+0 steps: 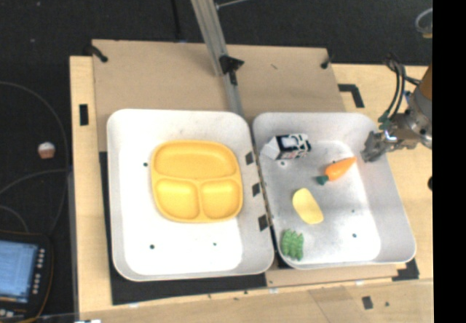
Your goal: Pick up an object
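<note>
The right bin (386, 241) carries four small things: a black-and-white toy (290, 145) lying near its far left corner, and an orange carrot (339, 168) with a green stub lying tilted toward the far right edge, its stub end pointing to the bin's middle. A pale yellow oval piece (307, 206) lies flat near the bin's centre, a little left of it, and a small green bumpy piece (292, 243) sits close by the near left corner, just beside the left edge.
</note>
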Controlling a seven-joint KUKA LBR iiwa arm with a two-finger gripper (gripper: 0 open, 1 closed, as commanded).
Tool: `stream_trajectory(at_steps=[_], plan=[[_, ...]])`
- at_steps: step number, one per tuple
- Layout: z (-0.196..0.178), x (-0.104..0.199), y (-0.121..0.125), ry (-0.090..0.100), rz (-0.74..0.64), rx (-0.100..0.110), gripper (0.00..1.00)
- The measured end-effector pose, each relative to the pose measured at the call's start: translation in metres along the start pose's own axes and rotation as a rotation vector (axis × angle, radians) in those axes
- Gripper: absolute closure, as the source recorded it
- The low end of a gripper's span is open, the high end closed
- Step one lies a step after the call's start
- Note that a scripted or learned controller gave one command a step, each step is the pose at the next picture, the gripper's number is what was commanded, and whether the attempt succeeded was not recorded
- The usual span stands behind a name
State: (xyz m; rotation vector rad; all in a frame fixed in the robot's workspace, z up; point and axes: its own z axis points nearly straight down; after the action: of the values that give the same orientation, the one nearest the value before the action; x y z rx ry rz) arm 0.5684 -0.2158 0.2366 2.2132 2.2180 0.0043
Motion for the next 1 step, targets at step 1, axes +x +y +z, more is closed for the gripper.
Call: stream_trajectory(at_steps=[1], plan=[[-0.0251,-0.0015,0.0011,0.002,-0.001,0.003,1.00]])
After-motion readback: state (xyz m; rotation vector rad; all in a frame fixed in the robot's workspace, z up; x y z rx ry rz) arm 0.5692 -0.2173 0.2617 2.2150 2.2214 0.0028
